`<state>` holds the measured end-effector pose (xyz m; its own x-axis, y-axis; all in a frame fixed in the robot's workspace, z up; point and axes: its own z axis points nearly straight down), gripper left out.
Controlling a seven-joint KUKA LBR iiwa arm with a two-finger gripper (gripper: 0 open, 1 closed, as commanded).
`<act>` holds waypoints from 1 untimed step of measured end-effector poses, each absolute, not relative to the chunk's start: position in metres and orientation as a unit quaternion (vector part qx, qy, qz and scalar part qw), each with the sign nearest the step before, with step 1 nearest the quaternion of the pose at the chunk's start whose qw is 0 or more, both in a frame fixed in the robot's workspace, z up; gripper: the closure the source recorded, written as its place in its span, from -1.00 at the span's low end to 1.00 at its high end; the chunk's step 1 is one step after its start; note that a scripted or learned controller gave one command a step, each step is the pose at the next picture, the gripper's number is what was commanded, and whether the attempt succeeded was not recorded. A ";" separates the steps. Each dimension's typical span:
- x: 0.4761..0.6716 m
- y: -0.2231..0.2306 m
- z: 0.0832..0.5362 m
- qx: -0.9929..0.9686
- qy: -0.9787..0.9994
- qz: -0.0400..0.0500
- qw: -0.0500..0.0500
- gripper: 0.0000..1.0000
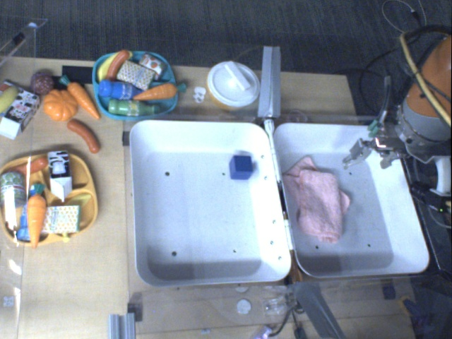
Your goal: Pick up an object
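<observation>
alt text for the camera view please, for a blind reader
A robot hand hangs over the right white bin, near a crumpled pink cloth lying in it. A small blue cube sits in the left white bin; toy food lies left of the bins.

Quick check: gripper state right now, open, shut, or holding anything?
Gripper: cannot be told; it sits above the right bin, nothing visibly held.

Grey arm [424, 111] reaches in, end effector [364, 149] angled left.

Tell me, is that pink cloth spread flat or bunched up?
Bunched up: the pink cloth lies in a rumpled heap with folds, in the right bin.
</observation>
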<state>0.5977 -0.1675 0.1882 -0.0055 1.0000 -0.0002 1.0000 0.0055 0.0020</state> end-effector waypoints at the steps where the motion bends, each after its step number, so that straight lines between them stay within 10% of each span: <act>1: 0.608 -0.114 0.176 0.710 0.705 0.001 0.001 -1.00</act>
<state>0.6076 -0.1138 0.1764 0.0070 1.0000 0.0007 1.0000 -0.0070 0.0024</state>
